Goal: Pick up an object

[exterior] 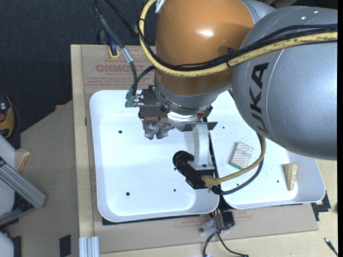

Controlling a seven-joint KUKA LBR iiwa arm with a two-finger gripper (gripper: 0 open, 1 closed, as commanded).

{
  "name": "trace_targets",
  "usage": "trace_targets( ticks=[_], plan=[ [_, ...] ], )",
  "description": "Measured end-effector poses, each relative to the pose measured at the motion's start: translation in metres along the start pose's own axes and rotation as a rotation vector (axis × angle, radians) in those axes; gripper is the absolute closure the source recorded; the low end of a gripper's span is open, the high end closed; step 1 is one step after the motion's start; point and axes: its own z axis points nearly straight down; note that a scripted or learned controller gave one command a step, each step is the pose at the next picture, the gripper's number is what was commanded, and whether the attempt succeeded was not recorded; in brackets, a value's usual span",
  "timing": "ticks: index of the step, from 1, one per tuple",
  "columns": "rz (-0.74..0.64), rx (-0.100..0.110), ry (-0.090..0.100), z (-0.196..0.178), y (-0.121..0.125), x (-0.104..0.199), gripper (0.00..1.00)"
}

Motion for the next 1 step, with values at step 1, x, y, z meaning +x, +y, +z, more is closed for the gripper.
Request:
trace_targets(
  ticks=[1],
  plan=[
    [0.000, -0.007, 0.004, 0.0824, 0.0137, 0.0007, 1.00]
  ],
)
